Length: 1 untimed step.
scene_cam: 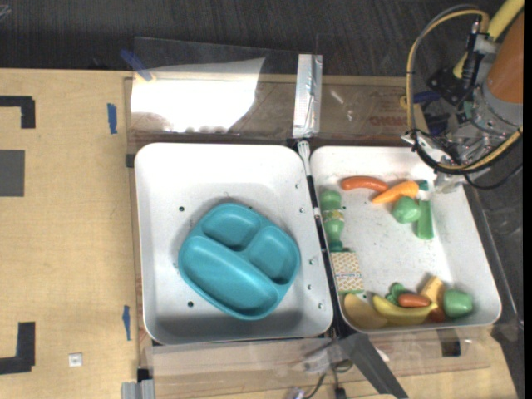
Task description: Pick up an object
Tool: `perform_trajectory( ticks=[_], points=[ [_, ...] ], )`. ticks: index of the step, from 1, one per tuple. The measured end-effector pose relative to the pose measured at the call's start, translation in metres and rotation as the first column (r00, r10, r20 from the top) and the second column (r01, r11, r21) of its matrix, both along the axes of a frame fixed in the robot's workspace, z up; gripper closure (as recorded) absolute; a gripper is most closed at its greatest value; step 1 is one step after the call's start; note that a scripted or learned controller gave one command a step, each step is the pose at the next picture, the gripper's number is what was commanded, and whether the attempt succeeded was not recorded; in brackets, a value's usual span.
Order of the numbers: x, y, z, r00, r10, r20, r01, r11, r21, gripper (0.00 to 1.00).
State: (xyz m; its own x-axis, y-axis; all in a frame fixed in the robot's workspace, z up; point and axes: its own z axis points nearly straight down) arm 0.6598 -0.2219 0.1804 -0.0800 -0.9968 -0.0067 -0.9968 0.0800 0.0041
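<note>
two white bins sit side by side on our wooden counter (58, 223). the left bin (158, 173) has a blue tray (239, 258) in it. the right bin (474, 248) has toy food: an orange carrot (394, 192), a green pepper (406, 211) and a yellow banana (397, 308). our arm (499, 81) waits at the top right, above the bin's far corner. we think we have not picked anything yet. next we must reach down to one toy. wires hide our gripper (453, 152), so we cannot tell if it is clenched or released.
</note>
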Motion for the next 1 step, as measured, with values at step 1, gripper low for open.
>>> perform_trajectory(
  ticks=[1],
  points=[
    [0.0079,0.0006,-0.0234,0.972,0.233,0.004,-0.233,0.972,-0.001,1.00]
  ],
)
